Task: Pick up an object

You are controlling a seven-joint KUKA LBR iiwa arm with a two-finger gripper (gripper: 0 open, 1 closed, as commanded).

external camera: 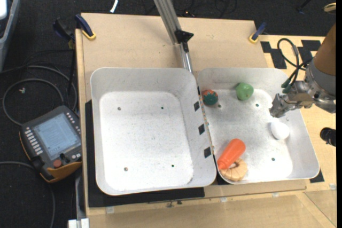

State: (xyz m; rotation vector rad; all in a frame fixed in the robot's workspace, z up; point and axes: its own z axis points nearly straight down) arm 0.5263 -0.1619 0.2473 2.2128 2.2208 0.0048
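Observation:
The right bin (299, 168) holds a green ball (244, 91), a small red and green item (210, 97), an orange carrot-shaped piece (231, 151) lying on a tan round piece (236, 170), and a white egg-shaped object (279, 130). My gripper (277, 108) hangs over the right side of this bin, just above the white egg-shaped object. No object shows between its tips.
The left bin (101, 88) lies beside the right one, sharing a divider edge with black marks (203, 128). A metal pole (163, 0) slants down from the top to the bins' junction. A teach pendant (51, 139) lies on the floor at left.

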